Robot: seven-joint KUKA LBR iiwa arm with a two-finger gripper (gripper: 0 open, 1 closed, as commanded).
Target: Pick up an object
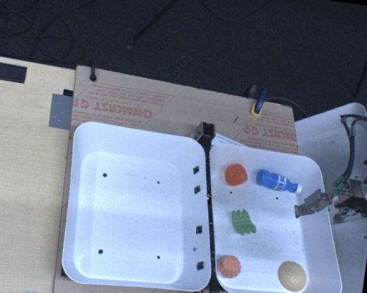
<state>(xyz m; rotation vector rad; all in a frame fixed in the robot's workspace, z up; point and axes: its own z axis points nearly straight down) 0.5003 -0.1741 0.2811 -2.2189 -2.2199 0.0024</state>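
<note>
Nearest in the right bin (329,266): a pale yellowish ball (292,275) in the near right corner and a pink knobbly ball (229,266) by the near left wall, well apart. Both probably light and rounded, so best pinched across the middle; likely to roll if nudged off-centre.

Mid-bin: a small green studded piece (244,222), lying alone on the white floor. Looks light and stiff, low in profile, hard to get under; a pinch across its narrow sides seems soundest.

Farther back: an orange-red ball (235,175) near the dividing wall, and just right of it a blue bottle (277,182) lying on its side, cap pointing right. Bottle probably smooth, light plastic and prone to roll; best taken across the body, not along it.

Left bin (102,144) beside it on the cardboard-covered surface (142,105).

At the right bin's far right rim, the gripper (311,204), dark and tilted inward over the edge, reaching from the right, closest to the bottle's cap. Fingers too small and blurred to judge; nothing seen between them. No object lifted yet.
</note>
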